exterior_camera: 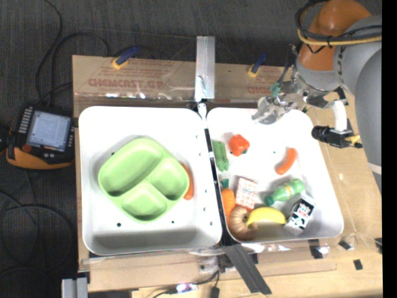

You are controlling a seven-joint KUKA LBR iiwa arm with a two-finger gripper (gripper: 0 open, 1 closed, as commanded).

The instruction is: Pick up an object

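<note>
Gripper (pixel 271 109) over right bin (pixel 322 166) far rim, above tomato (pixel 239 144).

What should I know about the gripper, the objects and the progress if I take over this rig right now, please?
Gripper: above the right white bin's far rim, nothing seen between its fingers.
Right bin: red pepper-shaped toy, orange curved sausage-shaped toy, green bottle, yellow banana, small patterned box.
Left white bin: green sectioned tray.
Done: nothing picked.
Left: descend, grasp one object, lift.
</note>
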